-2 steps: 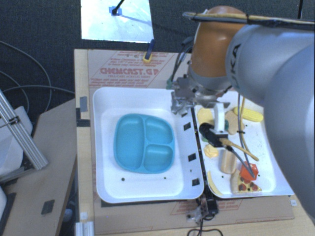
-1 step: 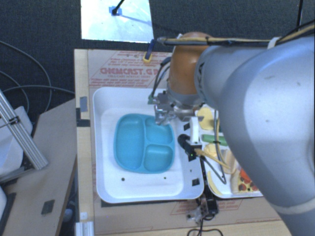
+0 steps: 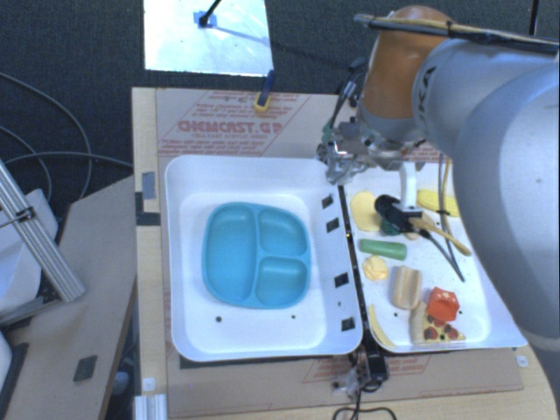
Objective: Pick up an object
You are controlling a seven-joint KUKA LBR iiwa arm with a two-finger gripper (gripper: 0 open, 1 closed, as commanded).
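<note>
Left bin (image 3: 188, 322): one white bin, holding one blue tray (image 3: 256, 254) with three compartments.
Divide: my gripper (image 3: 337, 169) hangs over the far end of the wall between the two bins; I cannot tell whether it is open or closed.
Right bin (image 3: 490, 324): the objects to pick lie here, near me: one yellow disc (image 3: 363, 210), one green cylinder (image 3: 383, 248), one tan piece (image 3: 404, 287), one red block (image 3: 443, 304).

The arm (image 3: 490, 103) partly covers a yellow object (image 3: 435, 202).
</note>
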